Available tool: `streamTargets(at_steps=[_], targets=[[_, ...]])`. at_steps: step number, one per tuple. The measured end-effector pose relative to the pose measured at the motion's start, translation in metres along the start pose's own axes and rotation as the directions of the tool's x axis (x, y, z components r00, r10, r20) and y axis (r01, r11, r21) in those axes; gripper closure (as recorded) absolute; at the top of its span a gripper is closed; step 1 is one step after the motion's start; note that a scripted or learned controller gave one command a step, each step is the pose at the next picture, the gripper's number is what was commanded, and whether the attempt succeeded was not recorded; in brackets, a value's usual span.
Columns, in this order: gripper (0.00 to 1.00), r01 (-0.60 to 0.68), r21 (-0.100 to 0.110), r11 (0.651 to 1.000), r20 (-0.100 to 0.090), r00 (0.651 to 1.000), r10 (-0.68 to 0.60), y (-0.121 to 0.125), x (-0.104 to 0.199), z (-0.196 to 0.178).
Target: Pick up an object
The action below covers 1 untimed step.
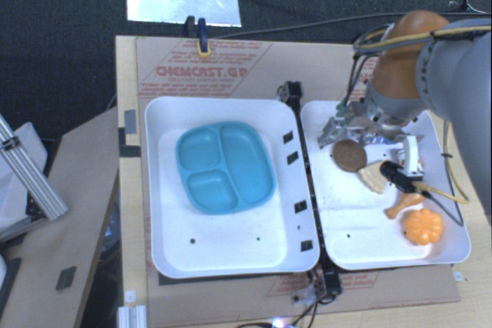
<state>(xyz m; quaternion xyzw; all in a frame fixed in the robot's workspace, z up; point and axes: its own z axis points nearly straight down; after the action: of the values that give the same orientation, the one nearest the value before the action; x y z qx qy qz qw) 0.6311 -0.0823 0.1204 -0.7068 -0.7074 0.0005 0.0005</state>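
We see the gripper [347,133] hanging low over the far half of the right-hand bin [338,242]. It sits just above the far rim of a brown disc [349,157], and we cannot tell how far open it is or whether it has hold of anything. We judge the disc to be the likeliest object to pick. It lies flat in the bin's far half, towards the edge shared with the other bin. It looks like a thin, matt, rigid piece of toy food, light and not fragile. Lying so flat, it gives little height to grip, so we would close across its width at the rim and expect it may slide on the smooth white floor. Just beside it, towards the bin's middle, lies a pale beige wedge [372,179]. An orange drumstick shape [403,205] and a ribbed, glossy orange pumpkin [423,226] lie near the near right corner. The pumpkin is rounder and bulkier, so probably easier to grasp. The left-hand bin [165,242] carries a smooth blue divided plate [224,167] at its centre.
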Motion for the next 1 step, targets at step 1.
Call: streamTargets(at_steps=[1], targets=[[1.00, 0.000, -0.006, 1.000, 0.001, 1.000, 0.000, 0.0014, -0.0002, -0.0131]])
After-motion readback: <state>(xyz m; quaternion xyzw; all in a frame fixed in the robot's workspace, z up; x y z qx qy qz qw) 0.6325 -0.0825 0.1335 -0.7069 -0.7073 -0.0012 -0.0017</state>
